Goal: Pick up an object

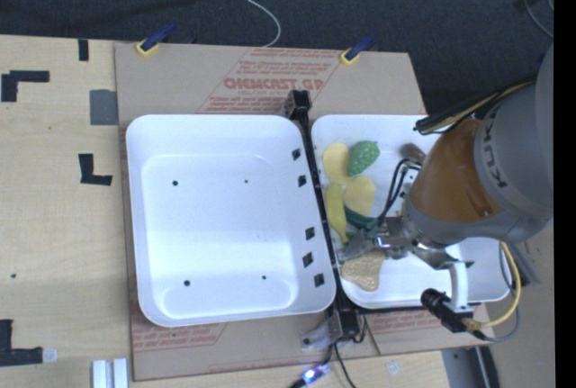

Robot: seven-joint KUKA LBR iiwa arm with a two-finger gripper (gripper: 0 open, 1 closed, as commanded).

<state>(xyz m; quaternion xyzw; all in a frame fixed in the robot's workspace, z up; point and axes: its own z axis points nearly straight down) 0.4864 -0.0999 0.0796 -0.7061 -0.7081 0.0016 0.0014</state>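
The arm [490, 175] reaches in from the right, bent low over the right bin [400, 127], its pincer [371, 240] down among yellow pieces [346, 188], a green piece [364, 156] and a tan piece [364, 269] by the divider. Whether the pincer is apart or together, I cannot tell.

You see two bins, the left bin [216, 215] and right bin [396, 130], of smooth, slightly glossy white plastic. They sit on a matt brown cardboard sheet [270, 80] printed in red, over a pale wood-look bench [54, 224]. The arm [504, 161] wears smooth grey casing with a shiny orange band [450, 179].
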